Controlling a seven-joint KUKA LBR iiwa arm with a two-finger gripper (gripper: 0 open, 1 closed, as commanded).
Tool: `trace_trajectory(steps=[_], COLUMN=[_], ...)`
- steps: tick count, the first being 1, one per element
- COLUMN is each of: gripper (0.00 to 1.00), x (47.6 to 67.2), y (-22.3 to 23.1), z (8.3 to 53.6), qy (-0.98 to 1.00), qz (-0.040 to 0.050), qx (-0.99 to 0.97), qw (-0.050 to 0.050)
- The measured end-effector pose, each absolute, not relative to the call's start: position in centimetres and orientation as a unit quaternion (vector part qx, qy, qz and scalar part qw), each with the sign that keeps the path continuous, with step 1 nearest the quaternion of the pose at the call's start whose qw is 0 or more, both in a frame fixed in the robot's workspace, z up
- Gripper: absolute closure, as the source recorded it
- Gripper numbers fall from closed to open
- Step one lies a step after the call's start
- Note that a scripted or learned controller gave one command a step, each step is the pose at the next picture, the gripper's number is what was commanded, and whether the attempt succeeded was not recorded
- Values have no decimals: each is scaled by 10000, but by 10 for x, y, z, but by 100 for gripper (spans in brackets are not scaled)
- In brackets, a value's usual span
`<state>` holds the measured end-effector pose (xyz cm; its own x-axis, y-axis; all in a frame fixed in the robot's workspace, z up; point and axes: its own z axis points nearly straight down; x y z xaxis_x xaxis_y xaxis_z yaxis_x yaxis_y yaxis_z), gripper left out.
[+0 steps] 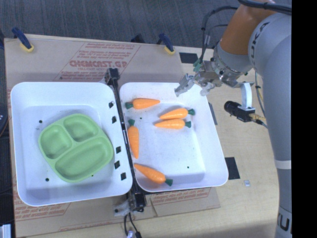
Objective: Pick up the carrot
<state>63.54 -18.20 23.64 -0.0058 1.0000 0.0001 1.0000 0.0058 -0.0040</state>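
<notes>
From the overhead camera I take the right-hand white bin (210, 170) as my reference for everything. Five carrots lie on its floor. One (144, 103) sits near the bin's far left corner, lying crosswise. Two more lie side by side toward the far right: the upper one (175, 114) slanted, the lower one (171, 124) just beside it, nearly touching. A fourth (133, 140) runs lengthwise along the bin's left wall, and the fifth (151, 174) lies at a slant near the near edge, leaf end toward the right.

My gripper (190, 84) hangs over the bin's far right rim, above the pair and clear of every carrot. Its fingers look spread apart with nothing between them.

Outside the bin, to its left, the other white bin (20, 133) holds a green divided plate (76, 147).

I judge these to be toy carrots: light, stiff, with a smooth, probably slick skin and a taper that could let a pinch slide toward the thin end. I would close across the thick middle, fingers square to the long axis. The paired carrots are nearest, but their closeness risks a finger landing on the neighbour; the far-left one stands freer, with room either side.
</notes>
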Motion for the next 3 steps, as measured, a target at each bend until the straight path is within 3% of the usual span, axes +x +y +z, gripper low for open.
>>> trace_trajectory(steps=[1, 2, 3], gripper=[0, 0, 100], x=[642, 604, 604], y=[-210, -211, -211], z=[97, 93, 103], qy=[-7100, -7098, -7108], qz=[-21, 11, 16], qx=[-7041, -7044, -7034], qw=[-31, -4, 9])
